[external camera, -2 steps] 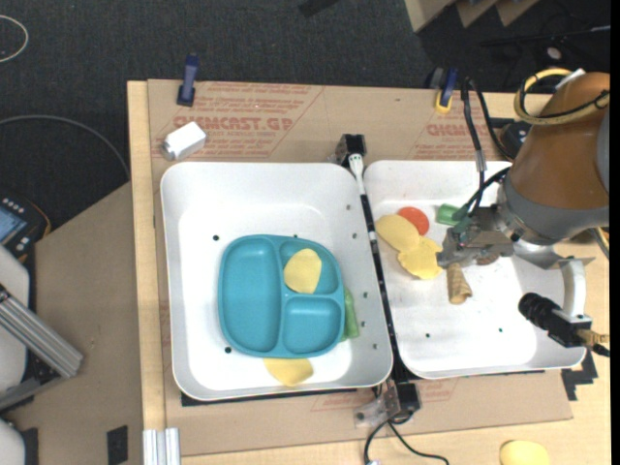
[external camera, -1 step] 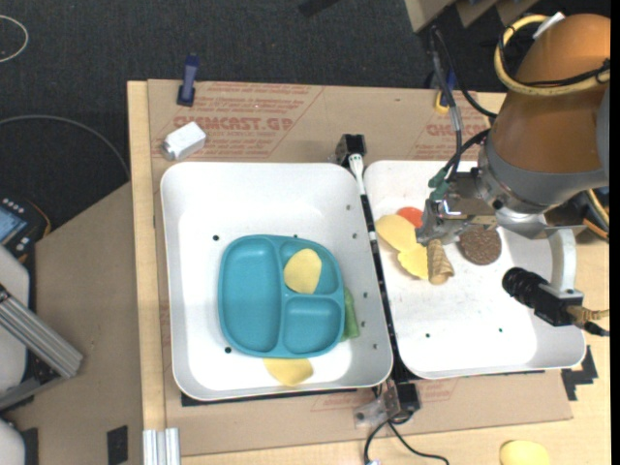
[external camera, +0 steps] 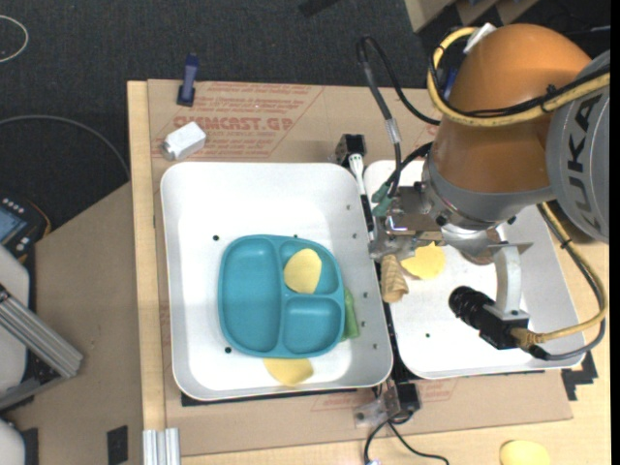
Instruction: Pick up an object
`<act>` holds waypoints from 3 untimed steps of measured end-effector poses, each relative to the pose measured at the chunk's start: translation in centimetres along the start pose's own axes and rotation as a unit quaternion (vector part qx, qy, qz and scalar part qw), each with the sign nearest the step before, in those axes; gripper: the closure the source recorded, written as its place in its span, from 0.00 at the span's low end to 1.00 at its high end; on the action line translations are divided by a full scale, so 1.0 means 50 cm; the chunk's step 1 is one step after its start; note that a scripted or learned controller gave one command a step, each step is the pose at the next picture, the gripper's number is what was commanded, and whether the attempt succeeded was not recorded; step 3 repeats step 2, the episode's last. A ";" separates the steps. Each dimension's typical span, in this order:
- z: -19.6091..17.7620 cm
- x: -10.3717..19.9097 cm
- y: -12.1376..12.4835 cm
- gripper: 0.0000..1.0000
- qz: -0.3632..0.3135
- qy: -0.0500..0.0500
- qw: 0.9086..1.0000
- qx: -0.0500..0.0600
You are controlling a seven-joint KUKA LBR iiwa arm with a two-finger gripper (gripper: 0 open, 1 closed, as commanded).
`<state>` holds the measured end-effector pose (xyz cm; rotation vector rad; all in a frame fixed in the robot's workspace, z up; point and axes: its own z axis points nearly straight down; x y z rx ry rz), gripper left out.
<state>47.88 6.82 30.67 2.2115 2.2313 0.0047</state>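
Reach step, judging by pose: gripper (external camera: 396,260) low over right bin (external camera: 465,356) at its 9 o'clock edge, w/ tan piece (external camera: 393,281) just under; grip state can't tell; next needs clean lift, checking hold.

We count two shallow white bins, the left bin (external camera: 184,260) and the right bin (external camera: 465,361). We count one teal divided tray (external camera: 257,298), three yellow pieces (external camera: 302,271) (external camera: 289,370) (external camera: 424,260), one green piece (external camera: 351,316) beside the tray, and one tan ridged object (external camera: 393,279).
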 end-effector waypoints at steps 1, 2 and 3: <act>-0.217 -0.107 0.003 1.00 0.007 -0.001 1.000 -0.006; -0.147 -0.011 0.001 1.00 0.002 -0.001 1.000 0.003; -0.147 -0.011 0.001 1.00 0.002 -0.001 1.000 0.003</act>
